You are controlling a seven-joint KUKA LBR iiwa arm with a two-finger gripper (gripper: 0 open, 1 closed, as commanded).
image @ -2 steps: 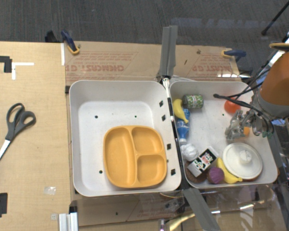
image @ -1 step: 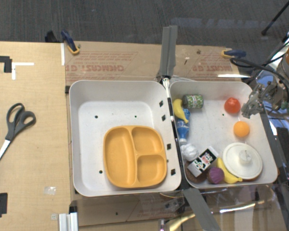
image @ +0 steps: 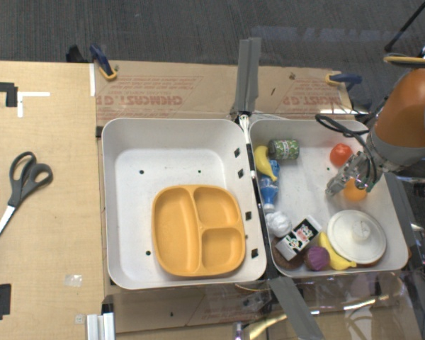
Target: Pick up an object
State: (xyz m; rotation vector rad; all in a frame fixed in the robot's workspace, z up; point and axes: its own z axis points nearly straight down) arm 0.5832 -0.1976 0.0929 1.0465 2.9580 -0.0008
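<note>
1. Camera view puts the gripper low in the right bin, by its far right wall. An orange object sits against the fingertips. Whether the fingers are closed on it, or how wide they stand, cannot be told from this slant, so I would not call it held.
2. That orange object looks the likeliest target. It seems small and rounded, so the main risk, as I judge it, is that it rolls or squirts out from a shallow, off-centre pinch when the arm lifts.
3. Just in front of the gripper lies a white lid, near enough that a sideways shift could knock it or drag it along.
4. Just behind the gripper is a red ball. A nudge would send it rolling.
5. The bin wall stands close on the gripper's right, leaving little room to correct.
6. Further left of the gripper are a green can, a yellow and blue bottle and a black and white box, all well apart from it.
7. Beyond those, the left bin bears a yellow divided plate.
</note>
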